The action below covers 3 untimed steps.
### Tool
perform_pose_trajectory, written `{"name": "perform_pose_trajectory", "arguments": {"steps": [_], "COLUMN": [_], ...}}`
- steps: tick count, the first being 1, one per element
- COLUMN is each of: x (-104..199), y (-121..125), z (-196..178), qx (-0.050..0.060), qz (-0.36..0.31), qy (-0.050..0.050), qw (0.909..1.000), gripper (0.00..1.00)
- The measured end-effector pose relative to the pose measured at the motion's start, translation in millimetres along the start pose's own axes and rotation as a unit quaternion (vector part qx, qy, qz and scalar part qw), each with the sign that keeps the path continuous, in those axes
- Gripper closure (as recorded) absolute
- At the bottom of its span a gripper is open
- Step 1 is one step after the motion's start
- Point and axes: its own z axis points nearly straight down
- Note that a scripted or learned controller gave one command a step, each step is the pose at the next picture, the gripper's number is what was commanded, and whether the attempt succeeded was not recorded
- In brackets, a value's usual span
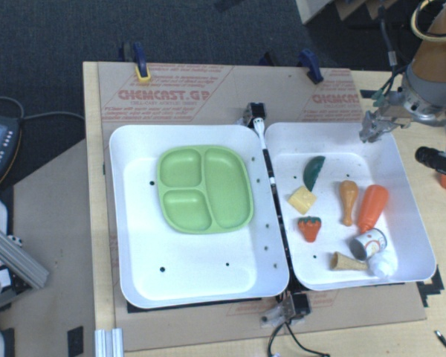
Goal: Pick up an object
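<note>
The right bin (pixel 401 162) holds several toy foods: a dark green pepper (pixel 313 172), a yellow cheese wedge (pixel 302 199), a red strawberry (pixel 309 228), a tan drumstick (pixel 348 199), an orange carrot (pixel 372 207), an ice-cream cone (pixel 348 261) and a small white can (pixel 372 242). My gripper (pixel 372 129) hangs over the bin's far right corner, above and apart from all the toys. Nothing shows between its fingers.
The left bin (pixel 134 259) carries a light green divided plate (pixel 205 189). A black divider clip (pixel 256 114) sits between the bins at the back. Blue clamps (pixel 140 60) (pixel 310 65) hold the cardboard base. The arm's orange band (pixel 437 58) rises at the right edge.
</note>
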Motion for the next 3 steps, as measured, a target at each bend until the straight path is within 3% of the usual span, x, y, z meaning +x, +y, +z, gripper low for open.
{"name": "perform_pose_trajectory", "arguments": {"steps": [1,2,3], "x": [1,1,54], "y": [-4,-3,-16], "z": [-63,-71,-61], "qx": [-0.001,0.001,0.005], "qz": [0.000,0.000,-0.001], "qy": [0.000,0.000,0.002], "qw": [1.0000,1.0000,1.0000], "gripper": [1.00,1.00,1.00]}}
